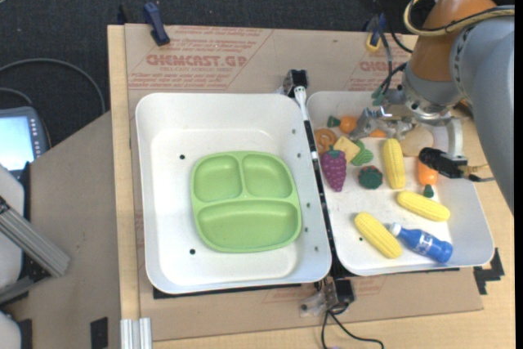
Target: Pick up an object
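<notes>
**Over the right bin's far end: gripper hangs above the toy food, nothing in it**

Up at the far end of the right bin (482, 245), the camera view has the gripper (391, 121) poised low over the pile, the grey arm (490, 69) sweeping in from the right with its orange band (449, 12) above the wrist. Whether the gripper is spread wide or pinched narrow, I cannot tell from this slant; the metal at the tip blurs into one clump. No object sits visibly inside it, so I call it empty-handed for now.

Now the relation that matters. Just below the gripper, toward the camera, lies an upright corn cob (394, 163), its long axis running away from us, near end to far end of the bin. That is my guess for the nearest candidate. Just left of the gripper sits a small orange piece (349, 124), and further left a purple grape bunch (333, 168) hugs the bin wall. A dark green piece (372, 176) rests beside the cob.

Well apart, at the near end, lie two more cobs (377, 234) (422, 205), both slanted, and a blue bottle (425, 243).

Over on the left, the other bin (155, 176) carries a green divided tray (244, 201), far from the action.

A short drop toward us, closing across the upright cob's width, looks the likeliest play.
</notes>
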You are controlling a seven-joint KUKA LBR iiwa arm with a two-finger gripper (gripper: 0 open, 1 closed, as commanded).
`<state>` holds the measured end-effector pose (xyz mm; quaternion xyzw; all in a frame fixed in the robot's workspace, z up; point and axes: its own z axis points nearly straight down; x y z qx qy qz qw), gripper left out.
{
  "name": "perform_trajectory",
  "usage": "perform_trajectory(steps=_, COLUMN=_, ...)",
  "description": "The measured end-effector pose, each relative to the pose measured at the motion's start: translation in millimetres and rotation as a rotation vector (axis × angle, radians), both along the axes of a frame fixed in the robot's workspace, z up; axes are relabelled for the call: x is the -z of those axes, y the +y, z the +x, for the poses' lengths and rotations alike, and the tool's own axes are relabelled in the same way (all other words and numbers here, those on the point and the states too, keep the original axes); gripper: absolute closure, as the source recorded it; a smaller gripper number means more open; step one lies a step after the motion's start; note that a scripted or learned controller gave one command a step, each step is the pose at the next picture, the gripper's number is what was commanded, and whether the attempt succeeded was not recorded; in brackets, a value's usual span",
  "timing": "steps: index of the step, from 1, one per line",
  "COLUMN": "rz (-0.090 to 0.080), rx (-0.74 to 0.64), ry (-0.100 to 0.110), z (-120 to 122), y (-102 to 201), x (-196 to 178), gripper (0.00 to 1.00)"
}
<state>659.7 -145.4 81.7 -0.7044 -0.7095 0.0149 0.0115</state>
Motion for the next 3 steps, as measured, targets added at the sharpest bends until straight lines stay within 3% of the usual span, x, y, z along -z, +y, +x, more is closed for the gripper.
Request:
perform_trajectory(steps=1, rz=0.023, rx=0.003, ry=0.0, z=0.3, y=-46.7, x=1.6, gripper=0.0)
perform_trajectory(steps=2, rz=0.006, rx=0.001, ry=-0.014, z=2.9, y=41.2, x=-1.5, gripper=0.0)
perform_trajectory(steps=3, rz=0.002, rx=0.01, ry=-0.042, z=7.2, y=0.1, x=-42.5, gripper=0.0)
